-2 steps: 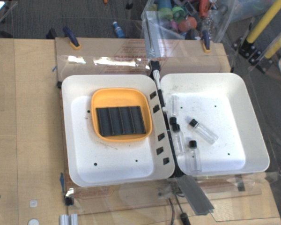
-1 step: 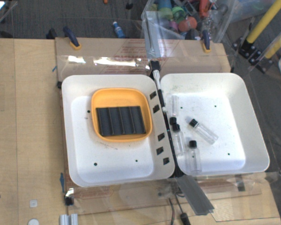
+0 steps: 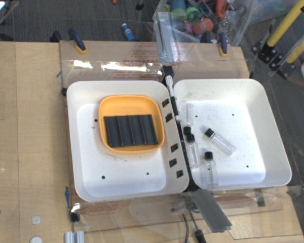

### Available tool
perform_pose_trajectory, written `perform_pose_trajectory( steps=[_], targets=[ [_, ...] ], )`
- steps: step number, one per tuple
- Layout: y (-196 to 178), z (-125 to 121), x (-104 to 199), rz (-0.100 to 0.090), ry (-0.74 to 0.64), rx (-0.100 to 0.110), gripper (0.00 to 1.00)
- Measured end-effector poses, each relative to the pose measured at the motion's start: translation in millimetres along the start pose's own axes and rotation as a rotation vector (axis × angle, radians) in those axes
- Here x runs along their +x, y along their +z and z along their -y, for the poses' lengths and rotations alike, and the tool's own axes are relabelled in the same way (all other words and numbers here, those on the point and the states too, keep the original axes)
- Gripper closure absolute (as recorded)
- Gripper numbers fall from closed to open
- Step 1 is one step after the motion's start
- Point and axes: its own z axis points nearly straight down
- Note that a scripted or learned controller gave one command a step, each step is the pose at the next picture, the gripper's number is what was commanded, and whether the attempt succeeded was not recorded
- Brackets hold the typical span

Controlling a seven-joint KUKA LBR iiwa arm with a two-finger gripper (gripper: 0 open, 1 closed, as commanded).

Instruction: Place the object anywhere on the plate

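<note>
A black ridged block (image 3: 130, 130) is already seen lying on the orange plate (image 3: 107, 107). Clear vials (image 3: 218, 139) are left in the bin beside the plate. Nothing can be told about the gripper. Little seems left to be done.

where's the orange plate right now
The orange plate sits in the left bin in the camera view, toward its upper middle, with a black ridged block lying on it.
</note>
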Motion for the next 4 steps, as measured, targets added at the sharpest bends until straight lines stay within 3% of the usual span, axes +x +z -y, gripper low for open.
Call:
perform_pose_trajectory(
  steps=[4],
  targets=[
    [0.3,0.4,0.8,0.001,0.0,0.002,1.0]
  ],
)
